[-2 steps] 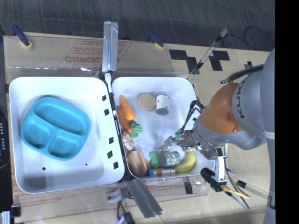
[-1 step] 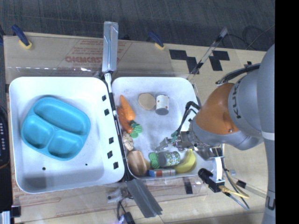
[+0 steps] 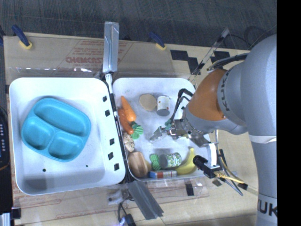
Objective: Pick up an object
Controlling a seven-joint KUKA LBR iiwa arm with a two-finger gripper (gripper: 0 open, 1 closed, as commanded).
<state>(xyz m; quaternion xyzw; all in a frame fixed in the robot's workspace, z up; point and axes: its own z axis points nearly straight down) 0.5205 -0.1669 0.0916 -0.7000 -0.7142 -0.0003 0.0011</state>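
The right bin (image 3: 150, 82) holds several objects. An orange carrot (image 3: 127, 111) with a green top (image 3: 137, 131) lies along its left wall. A tan disc (image 3: 147, 102) and a small grey cup (image 3: 163, 105) sit at the back. Along the front are a brown round piece (image 3: 138, 164), a green can (image 3: 169, 160) on its side, a yellow banana (image 3: 188, 164) and a red and blue marker (image 3: 162, 174). My gripper (image 3: 161, 132) hovers over the bare middle of this bin, pointing left, open with nothing between its fingers.
The left bin (image 3: 19, 173) carries a blue divided plate (image 3: 55, 128). A metal post (image 3: 111, 46) rises at the back between the bins. The grey arm with its orange band (image 3: 209, 100) covers the right bin's right side.
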